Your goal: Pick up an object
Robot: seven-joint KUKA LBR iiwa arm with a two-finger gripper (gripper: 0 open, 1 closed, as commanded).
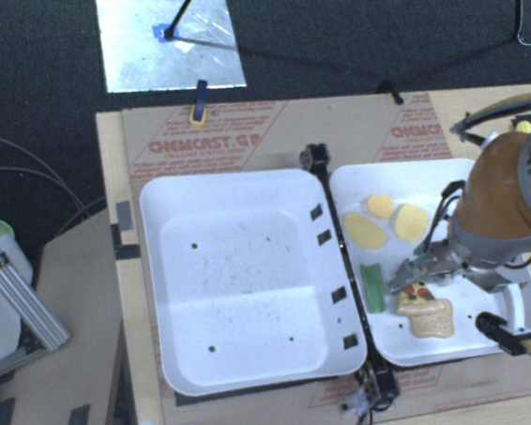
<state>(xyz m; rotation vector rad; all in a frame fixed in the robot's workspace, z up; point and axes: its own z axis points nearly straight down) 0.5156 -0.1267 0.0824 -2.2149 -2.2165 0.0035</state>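
- The arm [504, 196] reaches in from the right over the right bin [431, 169], its orange band above the wrist.
- The fingers [410, 276] sit low in that bin, just above a tan bread-like piece [428, 318] and touching or nearly touching a small red object [417, 291]; how far open they are cannot be told.
- A green block [374, 287] lies just to their left.
- Three yellow pieces [382, 220] lie further back.
- The left bin [245, 284] stands beside it on the desk [266, 127].
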